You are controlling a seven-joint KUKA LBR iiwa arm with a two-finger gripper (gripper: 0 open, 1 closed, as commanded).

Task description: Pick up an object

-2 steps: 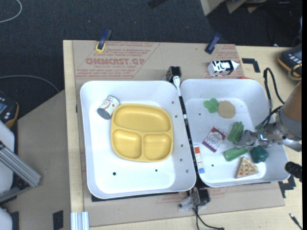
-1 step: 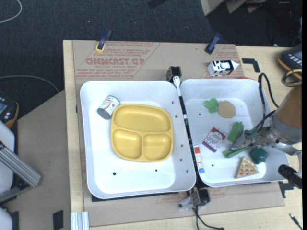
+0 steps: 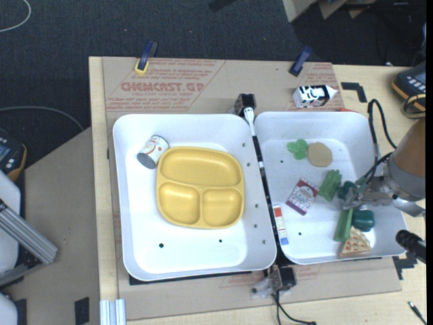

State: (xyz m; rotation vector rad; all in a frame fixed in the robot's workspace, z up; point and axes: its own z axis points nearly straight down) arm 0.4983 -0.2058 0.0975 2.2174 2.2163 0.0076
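Pizza slice and green cup just below the claw, its state indiscernible.

The arm reaches in from the right, wrist angled down.

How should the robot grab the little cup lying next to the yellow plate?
The cup lies tipped on its side in the left bin, its dark open end pointing lower left, close against the yellow plate. The end effector would probably do best coming straight down and pinching across the round middle, one finger on each long side, since the plate crowds its right.
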